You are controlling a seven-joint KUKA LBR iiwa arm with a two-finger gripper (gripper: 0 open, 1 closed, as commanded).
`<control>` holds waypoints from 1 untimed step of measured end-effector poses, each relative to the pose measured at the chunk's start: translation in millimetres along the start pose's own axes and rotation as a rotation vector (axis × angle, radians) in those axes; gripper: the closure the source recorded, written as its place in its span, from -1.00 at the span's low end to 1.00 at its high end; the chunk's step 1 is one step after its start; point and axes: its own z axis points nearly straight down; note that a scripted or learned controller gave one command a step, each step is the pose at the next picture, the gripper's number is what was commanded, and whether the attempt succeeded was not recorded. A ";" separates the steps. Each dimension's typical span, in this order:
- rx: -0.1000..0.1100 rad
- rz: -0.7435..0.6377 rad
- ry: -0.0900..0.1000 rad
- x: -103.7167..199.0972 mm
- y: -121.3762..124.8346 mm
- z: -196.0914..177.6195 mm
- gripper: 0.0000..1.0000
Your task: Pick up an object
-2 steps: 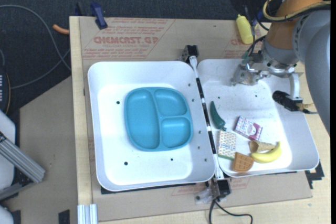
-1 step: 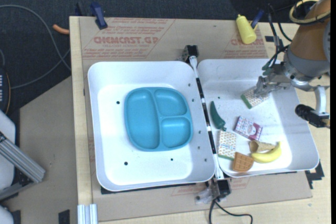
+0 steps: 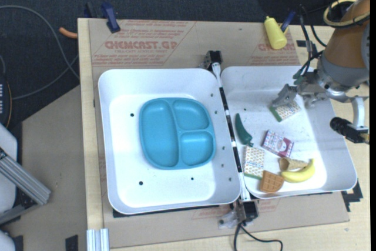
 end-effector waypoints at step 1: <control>-0.007 0.000 -0.004 8.0 1.0 50.6 -1.00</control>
